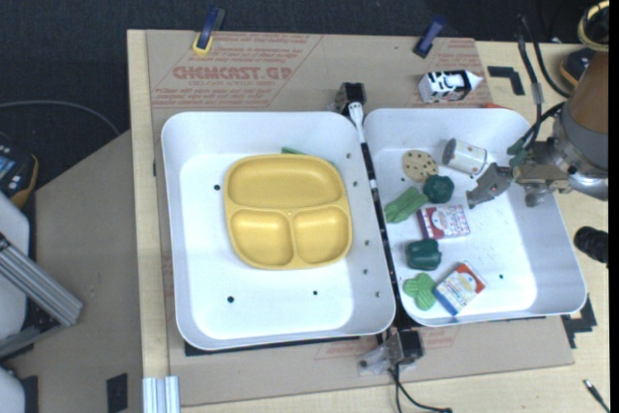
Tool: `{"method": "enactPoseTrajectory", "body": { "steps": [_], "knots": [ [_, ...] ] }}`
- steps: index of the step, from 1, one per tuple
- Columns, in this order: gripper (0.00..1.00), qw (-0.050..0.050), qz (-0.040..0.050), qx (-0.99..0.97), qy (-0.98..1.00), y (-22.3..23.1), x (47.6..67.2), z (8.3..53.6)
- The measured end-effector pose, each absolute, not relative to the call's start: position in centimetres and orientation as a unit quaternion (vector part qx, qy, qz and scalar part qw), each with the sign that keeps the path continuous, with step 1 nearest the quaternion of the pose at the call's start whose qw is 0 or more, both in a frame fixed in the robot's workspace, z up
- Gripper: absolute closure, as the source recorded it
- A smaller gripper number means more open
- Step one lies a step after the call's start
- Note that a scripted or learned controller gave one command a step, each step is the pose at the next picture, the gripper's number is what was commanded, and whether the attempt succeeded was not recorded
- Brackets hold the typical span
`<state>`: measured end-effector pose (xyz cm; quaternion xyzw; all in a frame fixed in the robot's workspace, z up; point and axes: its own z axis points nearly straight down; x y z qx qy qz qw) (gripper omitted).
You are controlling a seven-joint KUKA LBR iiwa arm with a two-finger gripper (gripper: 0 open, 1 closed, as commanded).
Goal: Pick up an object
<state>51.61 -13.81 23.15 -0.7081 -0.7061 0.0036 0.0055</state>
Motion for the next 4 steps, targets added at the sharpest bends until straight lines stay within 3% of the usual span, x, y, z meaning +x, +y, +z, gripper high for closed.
{"method": "enactPoseTrajectory", "body": {
  "steps": [1, 3, 4],
  "knots": [
    [0.0, 0.0, 0.0, -0.707, -0.707, -13.8, 51.9, 23.8],
    [0.0, 0.004, 0.0021, -0.708, -0.707, -14.1, 51.2, 11.3],
    [0.0, 0.003, 0.001, -0.707, -0.707, -14.0, 51.1, 8.3]
  ]
}}
